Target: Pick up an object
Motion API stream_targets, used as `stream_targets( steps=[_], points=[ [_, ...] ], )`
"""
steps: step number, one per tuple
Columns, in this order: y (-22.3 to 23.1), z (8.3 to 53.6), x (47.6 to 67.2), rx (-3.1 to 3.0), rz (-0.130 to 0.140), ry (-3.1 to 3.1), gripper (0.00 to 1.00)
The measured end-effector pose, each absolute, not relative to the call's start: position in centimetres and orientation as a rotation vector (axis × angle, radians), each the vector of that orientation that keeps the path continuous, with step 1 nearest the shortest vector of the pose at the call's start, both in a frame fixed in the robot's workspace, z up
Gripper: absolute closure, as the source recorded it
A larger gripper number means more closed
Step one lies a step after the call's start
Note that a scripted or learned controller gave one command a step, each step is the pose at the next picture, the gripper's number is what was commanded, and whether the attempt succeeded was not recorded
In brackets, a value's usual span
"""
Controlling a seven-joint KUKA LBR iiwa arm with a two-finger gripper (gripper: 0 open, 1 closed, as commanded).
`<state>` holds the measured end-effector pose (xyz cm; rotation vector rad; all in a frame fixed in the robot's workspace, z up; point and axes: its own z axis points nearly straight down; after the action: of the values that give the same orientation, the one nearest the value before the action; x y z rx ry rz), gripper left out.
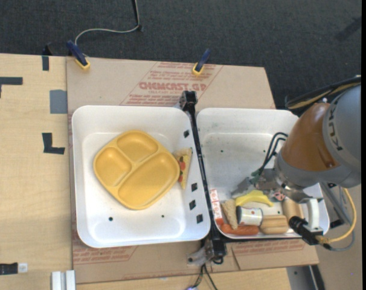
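Bench (26, 162): light wood top, black tape marks at left. Cardboard sheet (165, 83) lying on it, clamped at far edge; two white bins (80, 162) side by side upon the cardboard.

One fixed camera looks down at a slant on both bins (134, 237), arm (319, 144) entering from right.

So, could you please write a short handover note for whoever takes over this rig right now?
Gripper: low in the right bin, above the toy pile; whether it grips anything cannot be told.
Things: banana, hot dog, bread roll and a can crowd the right bin's near corner. Yellow plate lies in the left bin.
Done: no pick confirmed.
Left: lift one object.
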<state>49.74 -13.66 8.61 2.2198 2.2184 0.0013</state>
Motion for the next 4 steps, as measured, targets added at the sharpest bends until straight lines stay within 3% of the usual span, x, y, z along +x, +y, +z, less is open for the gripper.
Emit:
stream_targets(
  steps=[1,2,3,4],
  points=[
    [-13.7,9.6,49.8,2.219,0.002,2.217,1.0],
    [-8.5,18.4,48.4,2.22,0.0,2.224,1.0],
    [-9.5,19.6,48.4,2.221,0.0,2.223,1.0],
    [-9.4,19.5,48.4,2.221,0.0,2.224,0.0]
  ],
)
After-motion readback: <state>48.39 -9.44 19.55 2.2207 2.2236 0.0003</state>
